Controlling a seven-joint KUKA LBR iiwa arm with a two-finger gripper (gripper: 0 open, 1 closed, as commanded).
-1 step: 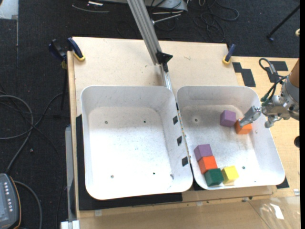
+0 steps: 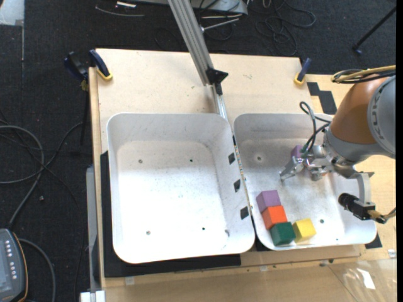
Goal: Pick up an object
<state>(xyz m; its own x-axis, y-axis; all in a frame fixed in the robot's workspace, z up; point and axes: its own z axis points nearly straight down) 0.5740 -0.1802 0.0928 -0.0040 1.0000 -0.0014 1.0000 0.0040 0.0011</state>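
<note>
The gripper (image 2: 291, 170), fingers spread and holding nothing, hangs above 4 blocks (image 2: 283, 218) lined diagonally toward the bin's (image 2: 271, 131) near-right.

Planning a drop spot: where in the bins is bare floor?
The left bin has bare floor wall to wall. The right bin is bare along its far wall; crowded nearer, with the tool above purple, orange, green and yellow blocks.
</note>
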